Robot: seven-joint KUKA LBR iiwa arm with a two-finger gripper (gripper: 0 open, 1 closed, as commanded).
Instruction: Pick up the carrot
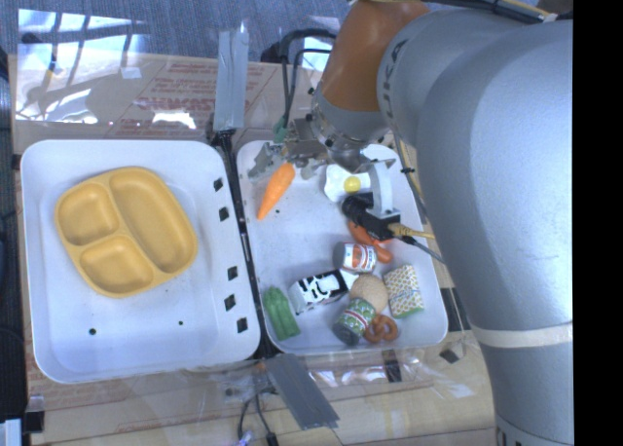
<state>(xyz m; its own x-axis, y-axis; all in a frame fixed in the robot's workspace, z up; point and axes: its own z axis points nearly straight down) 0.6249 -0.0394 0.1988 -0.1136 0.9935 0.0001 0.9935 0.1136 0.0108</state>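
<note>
The orange carrot [274, 191] lies at a slant in the upper left of the right bin [292, 342], its thick end up and its tip towards the bin's left wall. My gripper [284, 162] hangs right over that thick end. Its two grey fingers [259, 163] stand apart, one on each side of the carrot's top, wider than the carrot. The gripper looks open, and I see no grip on the carrot. The orange-banded wrist [365, 55] and the grey arm cover the bin's upper right.
A yellow divided plate [125, 230] sits in the left bin [58, 337]. The right bin also holds a fried egg toy [347, 182], a small can [359, 257], a black-and-white carton [321, 288], a green piece [281, 314] and several other toy foods low right.
</note>
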